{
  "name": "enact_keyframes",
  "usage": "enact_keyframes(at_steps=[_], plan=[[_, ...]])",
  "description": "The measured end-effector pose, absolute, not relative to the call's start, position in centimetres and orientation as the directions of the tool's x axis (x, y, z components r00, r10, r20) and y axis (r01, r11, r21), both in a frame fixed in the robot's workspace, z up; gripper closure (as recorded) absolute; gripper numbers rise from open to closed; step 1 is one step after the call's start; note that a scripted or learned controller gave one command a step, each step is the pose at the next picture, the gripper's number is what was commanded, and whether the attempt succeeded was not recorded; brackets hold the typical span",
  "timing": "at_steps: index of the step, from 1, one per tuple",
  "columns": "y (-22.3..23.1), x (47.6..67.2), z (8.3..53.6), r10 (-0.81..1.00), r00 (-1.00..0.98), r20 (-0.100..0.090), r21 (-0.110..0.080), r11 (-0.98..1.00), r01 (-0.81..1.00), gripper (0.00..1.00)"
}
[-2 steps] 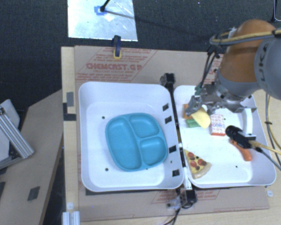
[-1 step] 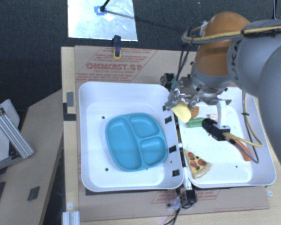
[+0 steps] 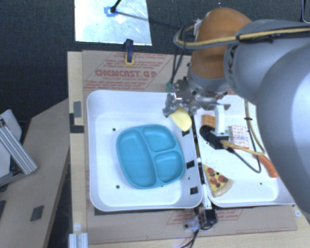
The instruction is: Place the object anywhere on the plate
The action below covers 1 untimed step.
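A blue divided plate (image 3: 147, 156) with three compartments lies in the left bin (image 3: 101, 138). My gripper (image 3: 182, 111) hangs over the left bin's right side, just past the plate's far right corner. It is shut on a pale yellow object (image 3: 182, 121), whose rounded lower end sticks out below the fingers. The yellow object is above the bin floor, beside the plate's rim and not over a compartment.
The right bin (image 3: 248, 190) holds a toy pizza slice (image 3: 217, 180) near the front, an orange carrot-like piece (image 3: 268, 167), a white and red box (image 3: 239, 136) and a small orange-brown item (image 3: 208, 120). The ridge between the bins (image 3: 199, 169) runs right of the plate.
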<state>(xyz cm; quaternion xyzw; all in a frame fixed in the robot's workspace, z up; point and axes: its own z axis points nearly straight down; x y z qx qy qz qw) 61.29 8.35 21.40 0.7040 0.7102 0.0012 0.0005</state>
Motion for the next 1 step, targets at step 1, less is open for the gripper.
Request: enact_keyframes(at_steps=[1], plan=[[12.78,63.12,22.64,1.000,-0.009,0.002,0.004,0.009,1.000,1.00]])
